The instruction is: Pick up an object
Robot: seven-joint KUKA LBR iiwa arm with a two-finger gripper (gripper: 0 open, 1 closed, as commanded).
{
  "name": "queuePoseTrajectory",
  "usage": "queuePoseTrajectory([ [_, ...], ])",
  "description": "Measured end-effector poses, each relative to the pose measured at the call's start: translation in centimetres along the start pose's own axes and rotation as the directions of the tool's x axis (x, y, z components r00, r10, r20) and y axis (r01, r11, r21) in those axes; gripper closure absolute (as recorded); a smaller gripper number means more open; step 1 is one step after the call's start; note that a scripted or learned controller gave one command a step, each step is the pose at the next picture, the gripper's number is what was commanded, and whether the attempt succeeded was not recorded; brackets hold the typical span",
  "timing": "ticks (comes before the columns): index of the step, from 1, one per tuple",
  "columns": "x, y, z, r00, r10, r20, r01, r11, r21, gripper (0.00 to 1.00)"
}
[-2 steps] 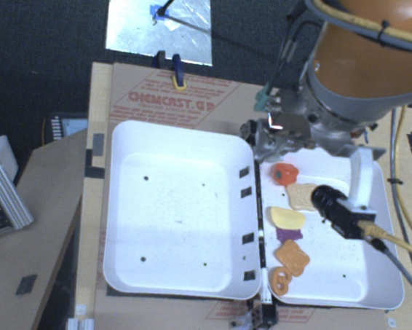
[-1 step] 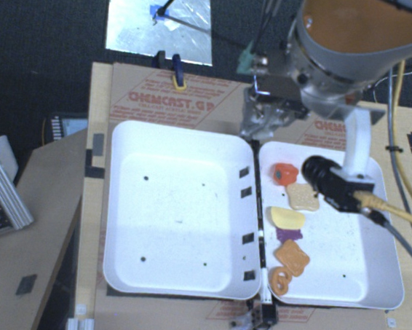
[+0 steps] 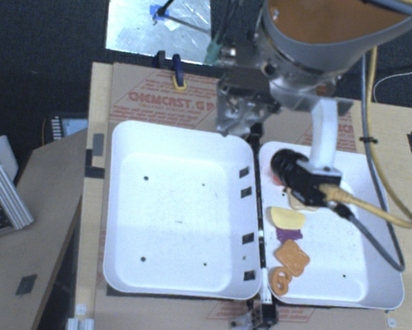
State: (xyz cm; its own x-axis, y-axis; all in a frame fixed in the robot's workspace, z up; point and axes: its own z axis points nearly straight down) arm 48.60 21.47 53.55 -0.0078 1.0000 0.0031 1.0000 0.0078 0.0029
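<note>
**Gripper over far rim at bin joint, small pieces in right bin not held**

Nearest: dark clip (image 3: pixel 259 316) with thin wires, at the front end of the seam between the two bins, sitting on the cardboard sheet (image 3: pixel 162 99) under both bins.

Right bin (image 3: pixel 356 264): all loose pieces lie along its left side, close to the seam, in a rough line running front to back.
- pretzel-shaped orange piece (image 3: pixel 279 280), closest to the front wall
- orange waffle-like piece (image 3: pixel 292 257), just behind the pretzel, touching or nearly so
- purple piece (image 3: pixel 289 234), just behind that, its far edge tucked under the yellow one
- yellow piece (image 3: pixel 288 218), flat and oval-ish
- tan piece (image 3: pixel 301 204), behind the yellow, partly hidden
- red piece (image 3: pixel 270 176), small sliver farther back by the left wall, hard to make out

Left bin (image 3: pixel 178 216): white floor with a few small dark dots.

Gripper (image 3: pixel 241 126): at the far rim where the bins meet, over the far end of the seam. It is well apart from the front pieces, and the red sliver is the nearest to it. Nothing is seen in its grasp. Clenched or released: cannot tell, as the tool is blurred and partly covered by the arm (image 3: pixel 297 60), which comes in from the upper right.

Farthest: blue-and-yellow clamp (image 3: pixel 177 73) on the far edge of the cardboard, and a shiny sheet (image 3: pixel 160 13) behind it.
</note>
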Motion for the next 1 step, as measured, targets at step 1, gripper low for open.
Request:
queuePoseTrajectory([
  [1, 2.06, 0.03, 0.07, 1.0, 0.002, 0.001, -0.002, 1.0, 0.001, 1.0],
])
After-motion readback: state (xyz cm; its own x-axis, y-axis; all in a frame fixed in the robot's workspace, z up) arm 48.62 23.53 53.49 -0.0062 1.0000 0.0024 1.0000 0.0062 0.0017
